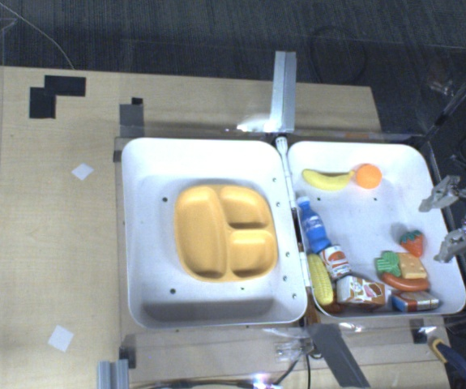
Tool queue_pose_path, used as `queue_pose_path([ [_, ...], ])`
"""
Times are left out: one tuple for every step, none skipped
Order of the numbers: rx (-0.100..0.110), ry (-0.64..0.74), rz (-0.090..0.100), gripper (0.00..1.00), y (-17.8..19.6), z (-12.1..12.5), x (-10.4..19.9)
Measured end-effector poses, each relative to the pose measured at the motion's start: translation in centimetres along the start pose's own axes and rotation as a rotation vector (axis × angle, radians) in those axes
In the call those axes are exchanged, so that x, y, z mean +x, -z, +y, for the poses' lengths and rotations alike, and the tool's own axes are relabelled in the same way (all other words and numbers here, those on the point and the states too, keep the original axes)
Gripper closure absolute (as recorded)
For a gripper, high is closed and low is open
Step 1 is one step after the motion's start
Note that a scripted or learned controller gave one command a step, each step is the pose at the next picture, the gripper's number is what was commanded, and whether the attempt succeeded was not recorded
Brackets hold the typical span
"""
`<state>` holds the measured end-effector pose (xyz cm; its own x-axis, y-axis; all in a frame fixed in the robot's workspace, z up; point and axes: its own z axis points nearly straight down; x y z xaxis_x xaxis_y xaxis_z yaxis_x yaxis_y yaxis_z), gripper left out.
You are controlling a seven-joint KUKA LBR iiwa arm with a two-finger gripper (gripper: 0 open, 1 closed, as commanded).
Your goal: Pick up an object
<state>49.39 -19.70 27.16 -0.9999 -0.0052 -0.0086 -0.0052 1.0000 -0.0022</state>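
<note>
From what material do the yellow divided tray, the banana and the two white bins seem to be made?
Yellow divided tray: probably moulded plastic, smooth and matte, with rounded compartment edges. Banana: likely toy plastic, with an even yellow colour and a slight sheen; this is too small to confirm. White bins: look like thin formed plastic or coated metal, smooth with rounded corners; the view leaves it open.

Even, bright overhead light washes the two white bins (293, 241) nearly to overexposure, with soft grey shading along their inner walls. Specular glare marks the metal post (284, 87) and lower brackets; the picture is slightly soft and grainy throughout.
</note>
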Motion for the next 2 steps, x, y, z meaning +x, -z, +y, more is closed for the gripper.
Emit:
queue_pose_path([
  [-0.006,0.126,0.012,0.00,-14.0,-0.7,-1.0],
  [-0.002,-0.051,0.000,0.00,-17.4,-0.6,-10.8],
])
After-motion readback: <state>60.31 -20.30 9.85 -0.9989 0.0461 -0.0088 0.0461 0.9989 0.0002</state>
